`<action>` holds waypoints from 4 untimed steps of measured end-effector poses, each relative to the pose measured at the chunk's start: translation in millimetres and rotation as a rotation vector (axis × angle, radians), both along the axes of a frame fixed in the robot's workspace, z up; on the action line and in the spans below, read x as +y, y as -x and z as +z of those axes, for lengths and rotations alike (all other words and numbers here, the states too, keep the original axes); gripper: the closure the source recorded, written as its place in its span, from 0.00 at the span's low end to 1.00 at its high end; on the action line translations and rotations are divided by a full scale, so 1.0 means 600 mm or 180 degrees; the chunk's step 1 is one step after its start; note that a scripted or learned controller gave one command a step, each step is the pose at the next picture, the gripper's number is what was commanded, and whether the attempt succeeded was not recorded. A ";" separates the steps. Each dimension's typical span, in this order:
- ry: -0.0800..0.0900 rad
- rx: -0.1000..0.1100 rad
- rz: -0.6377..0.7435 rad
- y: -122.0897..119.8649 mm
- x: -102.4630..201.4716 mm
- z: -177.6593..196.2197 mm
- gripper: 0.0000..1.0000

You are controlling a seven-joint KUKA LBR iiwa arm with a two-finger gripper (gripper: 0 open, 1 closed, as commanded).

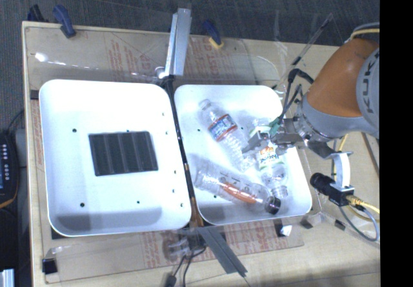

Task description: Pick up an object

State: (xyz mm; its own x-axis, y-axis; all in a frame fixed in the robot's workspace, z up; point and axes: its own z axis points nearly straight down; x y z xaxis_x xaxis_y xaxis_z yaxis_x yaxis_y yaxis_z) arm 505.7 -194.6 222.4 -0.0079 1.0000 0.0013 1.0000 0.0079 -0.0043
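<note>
Gripper (259,142) low in right bin (193,102), near its right edge; fingers' state can't tell. Right under it, green-label bottle (271,166); blue-label bottle (222,129) toward bin centre. Likely empty clear plastic: light, slick, crushable. Grip across the body mid-length, not the cap.

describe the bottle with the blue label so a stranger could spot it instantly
Look in the right-hand white bin. In its upper middle lies a clear plastic bottle with a blue label, slanting down to the right. Its neighbours differ: one clear bottle holds something orange, another has a white and green label.
</note>
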 end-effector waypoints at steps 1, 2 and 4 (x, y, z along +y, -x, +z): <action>0.0005 0.0002 0.0021 -0.112 -0.023 -0.129 0.00; 0.0007 -0.0018 0.0713 -0.156 -0.012 -0.019 0.00; 0.0000 -0.0003 0.0538 -0.237 0.064 -0.219 0.00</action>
